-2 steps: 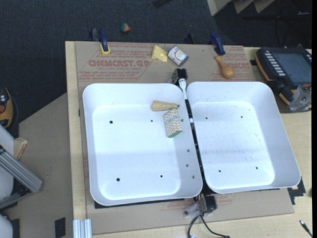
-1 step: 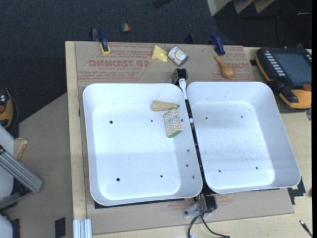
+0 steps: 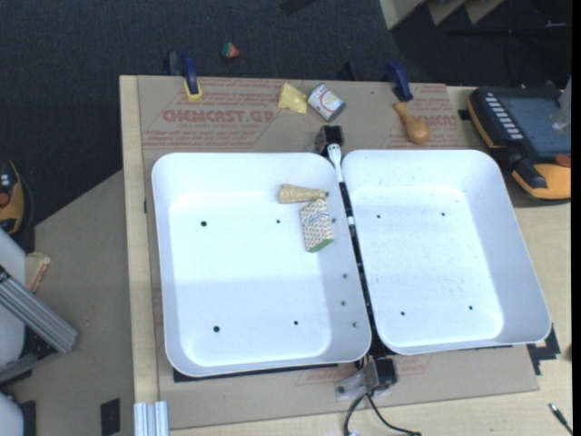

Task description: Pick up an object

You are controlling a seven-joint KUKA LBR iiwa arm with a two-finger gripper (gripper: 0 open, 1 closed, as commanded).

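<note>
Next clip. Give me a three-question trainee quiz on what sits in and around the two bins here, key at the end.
1. True or false: the patterned packet lies in the left bin.
2. Which thing lies just above the packet in the camera view? A) the tan cone-shaped piece B) a blue mug C) a metal spoon
3. Fill in: the yellow wedge rests on the ____, behind the bins.

Key
1. True; it is near that bin's right wall.
2. A.
3. Brown board, next to a small white box; a wooden-handled tool lies further right.
</note>
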